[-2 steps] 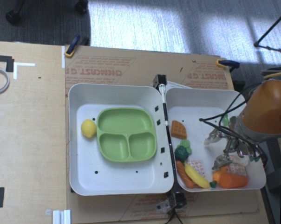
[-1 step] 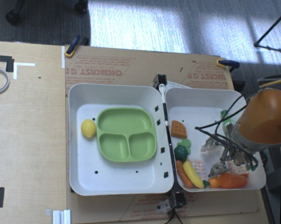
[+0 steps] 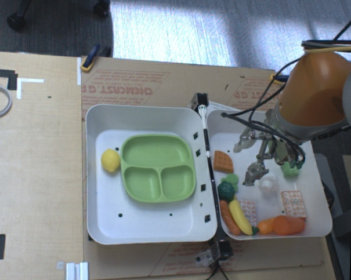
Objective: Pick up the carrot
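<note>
While the carrot (image 3: 229, 219) lies untouched at the front edge of the right bin (image 3: 320, 172), just beside the banana (image 3: 240, 217), the hand (image 3: 255, 160) hangs well above, fingers apart and gripping nothing, so reach, grasp and lift all remain.

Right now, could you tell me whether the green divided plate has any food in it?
Empty: all three compartments of the green divided plate show bare; the lemon lies beside it.

— How is the arm (image 3: 317, 90) finished?
— A rounded orange band is seen above grey metal; black cables are looped along it, and the gripper (image 3: 260, 159) is built of silvery metal.
</note>
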